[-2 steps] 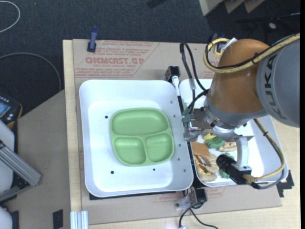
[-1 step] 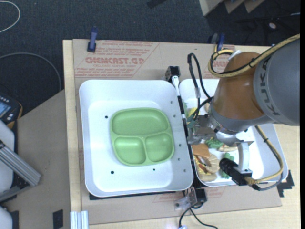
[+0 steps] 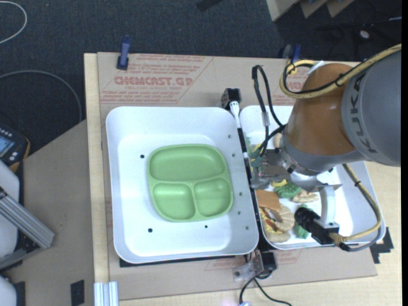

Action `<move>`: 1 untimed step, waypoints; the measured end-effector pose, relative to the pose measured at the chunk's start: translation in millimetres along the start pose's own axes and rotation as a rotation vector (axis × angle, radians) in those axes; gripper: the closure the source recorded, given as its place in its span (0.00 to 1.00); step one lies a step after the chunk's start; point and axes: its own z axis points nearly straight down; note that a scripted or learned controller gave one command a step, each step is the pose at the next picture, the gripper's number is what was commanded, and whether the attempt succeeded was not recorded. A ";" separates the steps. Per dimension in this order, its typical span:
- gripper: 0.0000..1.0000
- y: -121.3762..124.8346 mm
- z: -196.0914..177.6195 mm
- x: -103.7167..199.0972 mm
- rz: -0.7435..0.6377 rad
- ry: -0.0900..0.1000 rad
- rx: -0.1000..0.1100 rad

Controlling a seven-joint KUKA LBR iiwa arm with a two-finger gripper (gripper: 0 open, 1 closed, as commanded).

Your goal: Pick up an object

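Camera view, looking down at a slant. On the bench, a brown board (image 3: 159,81) printed with red lettering, carrying two shallow white bins side by side. At the board's far left corner, a blue clamp (image 3: 123,53).

In the left bin (image 3: 121,171), a pale green divided plate (image 3: 190,182) lying flat near the middle, with one long compartment at the far side and two smaller ones at the near side. Well apart from the bin walls on every side.

Over the right bin (image 3: 357,215), the grey arm (image 3: 382,113) with its orange band (image 3: 319,116), reaching in from the right and covering most of the bin's far half. Below the wrist, the gripper (image 3: 268,169), low in the bin's left part, just beside the wall shared with the left bin. Cannot tell whether released, clenched or grasping anything: hidden under the wrist housing.

Crowded into the near left part of the right bin, a cluster of small objects (image 3: 278,217): a brown and tan sandwich-like piece (image 3: 268,201), a green piece (image 3: 291,189) just beyond it, pale yellowish bits nearer the front wall. Too small and jumbled to name more closely. All resting in the bin, near the gripper and on its near side.

Black cables (image 3: 259,94) and a yellow cable (image 3: 299,88) looping around the wrist.
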 end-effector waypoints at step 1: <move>1.00 16.6 -143.4 63.1 -0.010 0.005 -0.016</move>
